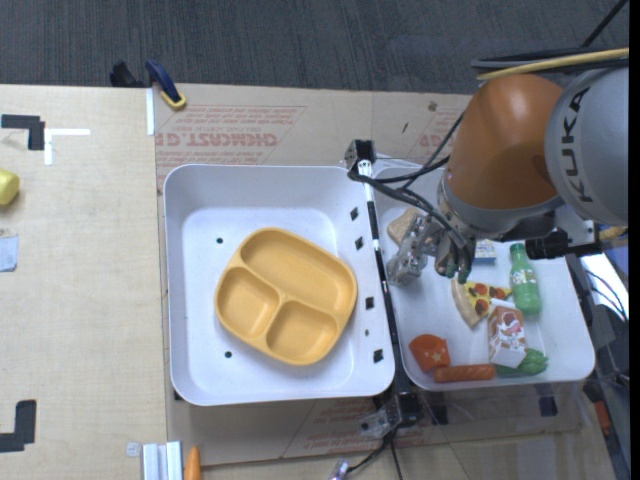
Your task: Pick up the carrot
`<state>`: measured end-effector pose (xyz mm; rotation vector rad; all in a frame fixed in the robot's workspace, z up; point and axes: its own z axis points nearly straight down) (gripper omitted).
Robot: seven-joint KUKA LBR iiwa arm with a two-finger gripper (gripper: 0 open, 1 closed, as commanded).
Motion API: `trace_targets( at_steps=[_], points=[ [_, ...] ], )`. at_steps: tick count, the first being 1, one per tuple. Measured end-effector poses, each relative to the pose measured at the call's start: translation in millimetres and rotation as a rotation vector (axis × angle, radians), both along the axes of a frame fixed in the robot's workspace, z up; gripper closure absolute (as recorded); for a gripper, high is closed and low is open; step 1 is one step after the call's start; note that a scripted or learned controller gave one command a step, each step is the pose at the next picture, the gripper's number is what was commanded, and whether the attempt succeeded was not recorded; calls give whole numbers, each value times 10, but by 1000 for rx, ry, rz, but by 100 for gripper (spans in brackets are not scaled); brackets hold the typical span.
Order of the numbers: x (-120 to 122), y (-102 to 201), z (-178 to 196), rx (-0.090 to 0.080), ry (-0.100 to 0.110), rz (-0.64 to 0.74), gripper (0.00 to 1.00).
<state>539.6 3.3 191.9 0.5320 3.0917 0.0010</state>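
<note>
The carrot [466, 373] is a slim orange stick with a green leafy end [533, 362]. It lies flat along the near edge of the right bin [570, 368]. My gripper [426, 257] hangs over the left part of that bin, well behind the carrot and apart from it. Its fingers [408, 258] point down and stand open, with nothing between them. The grey arm with its orange band [505, 148] covers the back of the right bin.
In the right bin lie a red round fruit [429, 350] beside the carrot, a pizza slice [474, 299], a green bottle [522, 280], a printed packet [507, 332] and a tan piece [402, 227] by the gripper. A yellow divided plate [286, 296] sits in the left bin [190, 268].
</note>
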Motion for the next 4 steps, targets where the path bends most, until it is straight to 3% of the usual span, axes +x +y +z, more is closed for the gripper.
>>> trace_targets(
  at_steps=[1,2,3,4],
  points=[
    [118,749,-7,0,3,-183,100],
    [-195,1453,-107,0,4,-187,100],
    [-361,1841,248,1,1,-426,100],
    [-346,1839,336,-1,-1,-424,100]
  ],
)
